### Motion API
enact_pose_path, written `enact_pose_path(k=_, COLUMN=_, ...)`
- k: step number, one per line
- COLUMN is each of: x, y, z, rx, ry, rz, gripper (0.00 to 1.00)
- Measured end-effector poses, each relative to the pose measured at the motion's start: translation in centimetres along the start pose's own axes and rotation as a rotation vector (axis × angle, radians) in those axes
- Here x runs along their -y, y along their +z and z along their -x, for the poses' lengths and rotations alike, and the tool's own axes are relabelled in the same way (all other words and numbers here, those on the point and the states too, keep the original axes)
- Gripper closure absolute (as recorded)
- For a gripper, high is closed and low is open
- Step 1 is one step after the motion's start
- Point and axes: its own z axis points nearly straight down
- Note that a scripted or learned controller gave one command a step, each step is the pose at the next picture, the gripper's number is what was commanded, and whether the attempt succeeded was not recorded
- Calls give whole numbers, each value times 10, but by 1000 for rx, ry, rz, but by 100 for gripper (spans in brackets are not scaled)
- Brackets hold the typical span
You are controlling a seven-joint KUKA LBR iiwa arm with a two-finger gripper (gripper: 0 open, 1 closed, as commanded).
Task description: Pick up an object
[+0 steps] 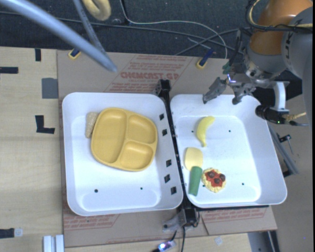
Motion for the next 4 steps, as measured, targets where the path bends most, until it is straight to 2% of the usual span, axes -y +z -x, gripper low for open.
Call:
enact_pose_path(k=1, x=-2, y=-7, z=0, rx=1, ry=-2, rz=11, gripper=0)
enact_pose_path(k=4, x=1, y=130, z=-9, rx=2, ry=-3, rz=6, gripper=0)
